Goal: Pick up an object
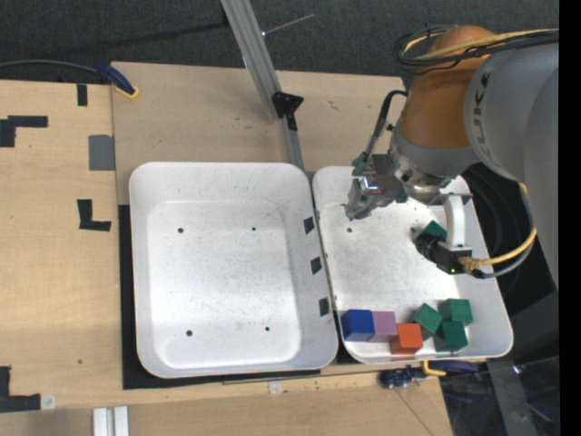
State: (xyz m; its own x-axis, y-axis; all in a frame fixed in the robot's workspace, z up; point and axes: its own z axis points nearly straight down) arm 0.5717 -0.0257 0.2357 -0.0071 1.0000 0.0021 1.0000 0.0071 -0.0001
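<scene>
Place: a robotics lab or test cell, not a home or shop.
Bench: a plain wooden bench [54, 271] with black tape marks [88, 214] stuck on it.
Bins: two shallow white bins, left bin [145, 198] and right bin [495, 330], on a black mat [127, 371].
Machine: an industrial grey arm [508, 107] with an orange band and exposed cables [508, 252].
Fixture: a slanted metal rail [259, 53] over the bench.
Props: small coloured test blocks [408, 327] in the right bin.
</scene>
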